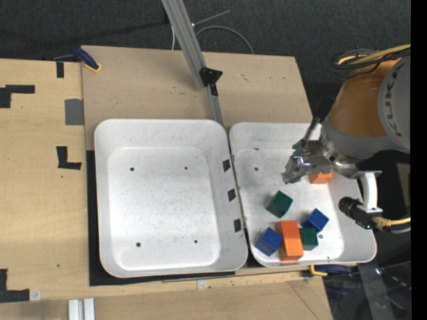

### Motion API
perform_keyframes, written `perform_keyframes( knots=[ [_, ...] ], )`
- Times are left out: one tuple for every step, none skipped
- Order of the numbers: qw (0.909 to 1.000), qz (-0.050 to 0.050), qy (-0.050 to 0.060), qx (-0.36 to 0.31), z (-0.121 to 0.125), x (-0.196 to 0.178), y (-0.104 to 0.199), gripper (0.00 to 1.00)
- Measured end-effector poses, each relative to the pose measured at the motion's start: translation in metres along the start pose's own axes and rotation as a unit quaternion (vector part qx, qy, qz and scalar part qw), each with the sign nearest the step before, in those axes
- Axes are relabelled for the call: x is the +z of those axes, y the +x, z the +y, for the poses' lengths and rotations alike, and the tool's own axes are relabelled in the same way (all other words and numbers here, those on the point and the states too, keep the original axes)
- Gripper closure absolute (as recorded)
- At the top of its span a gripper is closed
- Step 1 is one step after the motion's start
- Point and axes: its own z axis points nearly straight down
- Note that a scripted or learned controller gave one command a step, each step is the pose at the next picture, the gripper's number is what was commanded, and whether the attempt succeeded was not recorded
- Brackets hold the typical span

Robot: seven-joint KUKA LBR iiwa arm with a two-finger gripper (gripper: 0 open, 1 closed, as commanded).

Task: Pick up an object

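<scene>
Hovering my gripper [298, 169] in the right bin [263, 135], finger state unclear, I judge the dark green block [279, 204] just below it light, rigid, best pinched across flat faces

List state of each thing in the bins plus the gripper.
gripper: over right bin, above the blocks
orange block by gripper: on bin floor, partly hidden by the arm
green block: lying alone, tilted
orange block: in the cluster, touching blue and green neighbours
left bin: upright, on the bench
</scene>
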Motion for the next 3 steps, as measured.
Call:
perform_keyframes(
  knots=[
    [1.0000,0.000,0.000,0.000,0.015,-0.002,0.050,1.00],
    [1.0000,0.000,0.000,0.000,0.019,0.005,0.107,1.00],
    [1.0000,0.000,-0.001,0.000,0.025,-0.013,0.159,1.00]
  ],
)
